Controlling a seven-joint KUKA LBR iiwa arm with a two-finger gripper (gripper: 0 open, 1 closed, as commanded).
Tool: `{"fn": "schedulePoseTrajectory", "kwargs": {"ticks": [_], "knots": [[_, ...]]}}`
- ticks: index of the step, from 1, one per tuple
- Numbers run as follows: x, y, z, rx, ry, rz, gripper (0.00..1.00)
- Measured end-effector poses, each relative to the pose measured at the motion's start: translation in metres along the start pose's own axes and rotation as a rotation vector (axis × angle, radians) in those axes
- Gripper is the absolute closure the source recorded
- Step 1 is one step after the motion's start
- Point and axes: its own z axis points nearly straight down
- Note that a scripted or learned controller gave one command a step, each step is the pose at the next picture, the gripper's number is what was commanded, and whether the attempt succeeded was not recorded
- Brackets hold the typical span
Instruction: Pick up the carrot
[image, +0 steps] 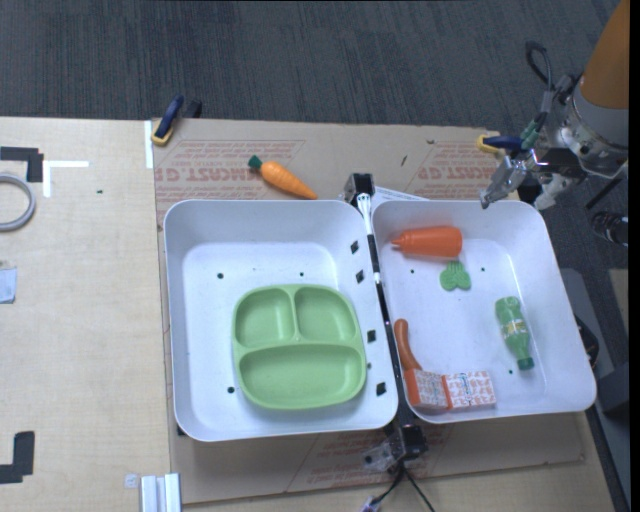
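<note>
Worktop (80, 330) w/ cardboard sheet (420, 165) under 2 white bins. Left bin (200, 250) holds a green 3-compartment plate (298, 346), flat, approx centre. Right bin (545, 250) holds: orange bottle-like item (428, 241) on its side near far-left corner, small green leaf piece (455, 278) just beside it, green bottle (513, 331) lying near right wall, hot dog toy (406, 358) along left wall, red/white packet (456, 390) at near edge, touching hot dog's end. Carrot (283, 177) lies outside both bins, on cardboard behind left bin, green top pointing left. Tool (513, 183) at upper right, over right bin's far-right corner, well apart from carrot; fingers spread, nothing betw them.
</note>
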Motion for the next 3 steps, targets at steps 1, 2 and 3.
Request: {"fn": "schedulePoseTrajectory", "kwargs": {"ticks": [1,2,3], "knots": [[0.093,-0.024,0.093,0.001,0.001,0.063,0.0],[0.093,-0.023,0.083,0.0,0.0,0.065,1.0],[0.081,-0.076,0.078,0.002,0.001,0.354,1.0]]}}
